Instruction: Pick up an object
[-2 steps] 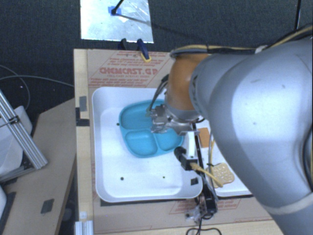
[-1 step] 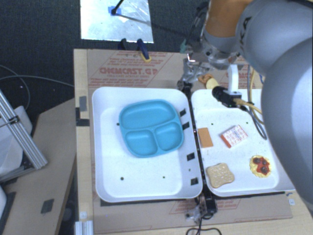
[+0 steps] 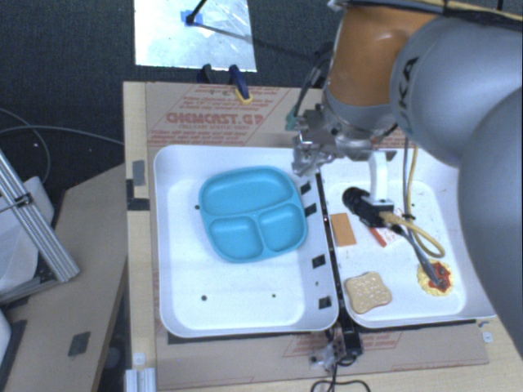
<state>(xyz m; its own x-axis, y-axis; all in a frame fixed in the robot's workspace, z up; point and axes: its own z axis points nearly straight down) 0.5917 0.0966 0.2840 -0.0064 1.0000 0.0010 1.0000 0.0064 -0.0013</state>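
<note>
Claw (image 3: 305, 163) hangs low at the far end of the seam between the two white bins, just off the far right corner of the blue plate (image 3: 253, 212). Whether it is apart or together cannot be told from this slant.

The left bin (image 3: 180, 284) holds the blue plate, a three-compartment dish lying flat. It is the nearest thing to the claw, just below and to the view's left of it.

The right bin (image 3: 429, 207) lies to the right of the plate, and everything else sits there. A tan toast slice (image 3: 368, 292) lies past the plate's near right corner, well apart from the claw. An orange slab (image 3: 343, 229) lies just right of the plate's right edge, near the claw and on the viewer's side of it. A yellow and red disc (image 3: 435, 278) sits farthest right of the plate.
</note>
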